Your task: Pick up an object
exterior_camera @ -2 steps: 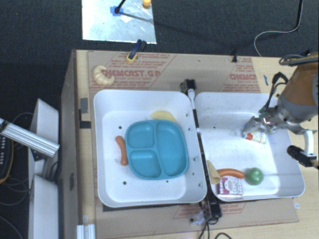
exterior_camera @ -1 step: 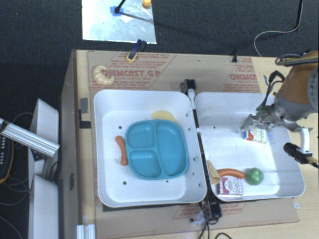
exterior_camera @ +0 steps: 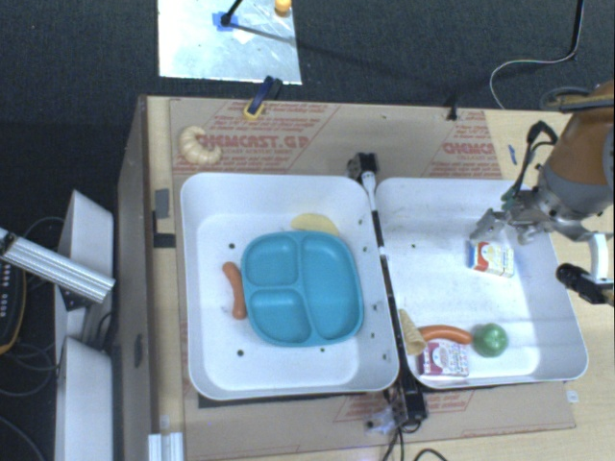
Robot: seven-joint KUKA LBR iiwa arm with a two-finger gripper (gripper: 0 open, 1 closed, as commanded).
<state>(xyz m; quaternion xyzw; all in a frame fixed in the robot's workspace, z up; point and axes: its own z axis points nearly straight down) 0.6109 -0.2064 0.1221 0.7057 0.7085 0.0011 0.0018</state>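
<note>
My gripper point(exterior_camera: 505, 227) hangs over the upper right part of the right bin point(exterior_camera: 432, 219), fingers spread open with nothing between them. Just below it a small white and red carton point(exterior_camera: 491, 257) lies on the bin floor. Along the bin's front edge lie an orange sausage point(exterior_camera: 445, 334), a green ball point(exterior_camera: 491, 339), a second red and white carton point(exterior_camera: 443, 360) and a tan cone point(exterior_camera: 411, 331).
The left bin point(exterior_camera: 207, 257) holds a blue divided tray point(exterior_camera: 302, 288), an orange sausage point(exterior_camera: 234, 289) to its left and a pale yellow piece point(exterior_camera: 314, 224) behind it. A tan croissant-shaped toy point(exterior_camera: 199, 143) and a blue and yellow tool point(exterior_camera: 259, 97) lie on the cardboard behind.
</note>
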